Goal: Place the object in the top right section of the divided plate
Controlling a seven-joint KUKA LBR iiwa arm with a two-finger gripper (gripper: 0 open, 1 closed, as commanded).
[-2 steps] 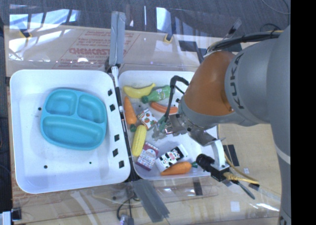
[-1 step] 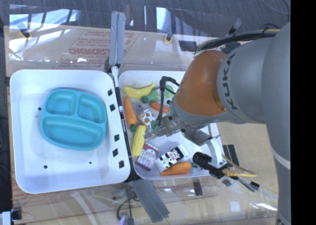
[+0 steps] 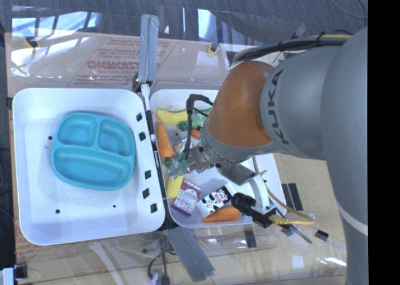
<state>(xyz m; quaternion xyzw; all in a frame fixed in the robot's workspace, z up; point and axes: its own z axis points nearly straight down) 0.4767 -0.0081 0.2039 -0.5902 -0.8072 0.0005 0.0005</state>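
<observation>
Blue divided plate [image 3: 94, 150] in left bin [image 3: 31, 215]; carrot [image 3: 164, 140] in right bin [image 3: 164, 97]; fingers' state unclear

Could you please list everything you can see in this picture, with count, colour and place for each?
Shallow white bins: two, white, side by side on the bench.
Divided plastic plate: one, light blue, three sections, in the left bin.
Toy carrots: two, orange, right bin; one by its left wall, one at its near edge.
Toy banana: one, yellow, far end of right bin.
Toy corn cob: one, yellow, right bin, near the left wall.
Small printed packet: one, purple and white, beside the corn.
Black-and-white toy: one, near edge of right bin.
KUKA arm: one, grey with an orange band, over the right bin.
</observation>
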